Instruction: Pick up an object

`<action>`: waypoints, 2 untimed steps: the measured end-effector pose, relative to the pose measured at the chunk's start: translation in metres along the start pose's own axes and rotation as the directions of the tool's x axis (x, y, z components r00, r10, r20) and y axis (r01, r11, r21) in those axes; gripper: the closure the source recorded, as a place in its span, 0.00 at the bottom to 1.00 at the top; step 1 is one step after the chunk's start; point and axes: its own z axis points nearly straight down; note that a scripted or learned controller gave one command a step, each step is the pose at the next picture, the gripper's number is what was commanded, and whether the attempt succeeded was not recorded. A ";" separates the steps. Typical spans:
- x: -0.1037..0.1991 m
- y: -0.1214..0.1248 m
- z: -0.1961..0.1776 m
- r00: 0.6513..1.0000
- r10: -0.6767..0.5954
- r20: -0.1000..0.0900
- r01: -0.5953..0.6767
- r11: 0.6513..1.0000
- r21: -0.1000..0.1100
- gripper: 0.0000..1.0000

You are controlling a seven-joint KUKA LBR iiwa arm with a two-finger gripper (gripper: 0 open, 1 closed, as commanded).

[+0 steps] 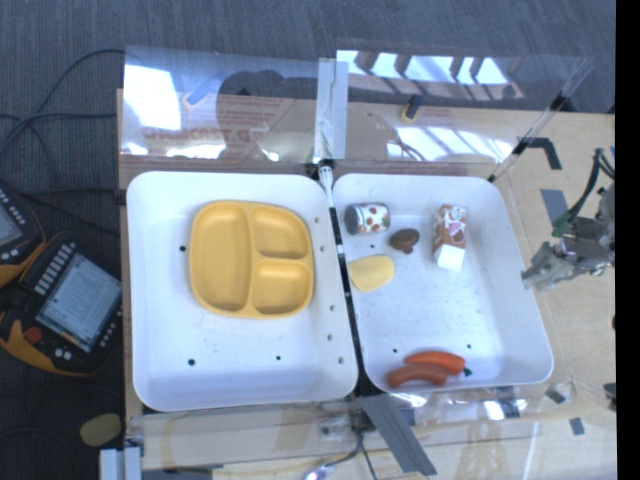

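Two glossy sausages (427, 367) are lying at the right bin's (500, 298) front edge; a smooth yellow divided plate (251, 258) is filling the left bin (160, 298). Whether the fingers (545, 268) are open, I cannot tell.

Robot lab: teach pendant (62, 303), 2 white bins (160, 368).

The wooden bench (560, 168) carries two shallow white bins side by side, their inner rims touching along the middle. The left bin (160, 368) reaches almost to the bench's left edge; the right bin (510, 318) sits nearer the bench's right edge, leaving a bare strip of wood there. Clear plastic panels (240, 108) stand along the bench's far edge behind both bins. Small dark tape marks (556, 204) lie on the bare wood by the right edge.
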 end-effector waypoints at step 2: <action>0.017 -0.005 0.030 0.946 0.324 -0.011 -0.324 0.946 -0.005 1.00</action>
